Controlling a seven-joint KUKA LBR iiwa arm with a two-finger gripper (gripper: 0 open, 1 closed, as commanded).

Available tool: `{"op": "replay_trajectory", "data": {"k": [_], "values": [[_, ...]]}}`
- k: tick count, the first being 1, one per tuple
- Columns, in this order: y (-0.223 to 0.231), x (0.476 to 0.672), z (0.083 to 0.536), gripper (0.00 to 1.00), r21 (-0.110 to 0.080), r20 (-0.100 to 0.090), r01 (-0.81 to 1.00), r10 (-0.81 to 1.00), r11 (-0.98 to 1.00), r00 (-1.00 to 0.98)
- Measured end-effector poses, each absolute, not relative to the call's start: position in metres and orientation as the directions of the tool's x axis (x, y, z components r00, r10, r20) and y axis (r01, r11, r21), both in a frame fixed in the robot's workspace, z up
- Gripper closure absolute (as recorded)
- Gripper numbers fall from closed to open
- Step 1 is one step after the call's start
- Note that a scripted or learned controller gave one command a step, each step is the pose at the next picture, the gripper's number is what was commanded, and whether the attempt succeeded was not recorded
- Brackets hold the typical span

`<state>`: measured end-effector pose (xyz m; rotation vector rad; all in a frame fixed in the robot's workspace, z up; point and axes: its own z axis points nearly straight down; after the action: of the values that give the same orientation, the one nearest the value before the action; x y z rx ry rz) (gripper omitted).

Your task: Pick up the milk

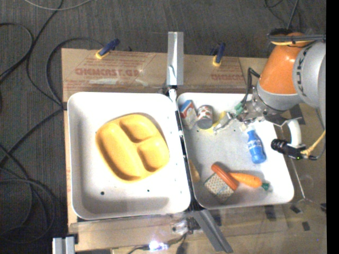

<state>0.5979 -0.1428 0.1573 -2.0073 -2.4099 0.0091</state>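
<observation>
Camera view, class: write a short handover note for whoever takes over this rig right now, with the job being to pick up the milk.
Gripper: hangs over the right bin's far side; whether open or shut cannot be told, nothing seen held.
Milk: small carton at the right bin's far-left corner, beside a can.
Also there: blue bottle, carrot. Left bin holds a yellow tray.
Done: nothing picked.
Left: reach the milk, grasp, lift.
</observation>
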Motion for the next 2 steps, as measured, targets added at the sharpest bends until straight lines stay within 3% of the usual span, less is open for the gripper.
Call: {"op": "replay_trajectory", "data": {"k": [1, 2], "values": [[-0.150, 0.524, 0.087, 0.00, 0.009, -0.005, 0.975, 0.975, 0.224, -0.224], [-0.148, 0.585, 0.086, 0.00, 0.005, -0.002, 0.997, 0.997, 0.073, -0.073]]}}
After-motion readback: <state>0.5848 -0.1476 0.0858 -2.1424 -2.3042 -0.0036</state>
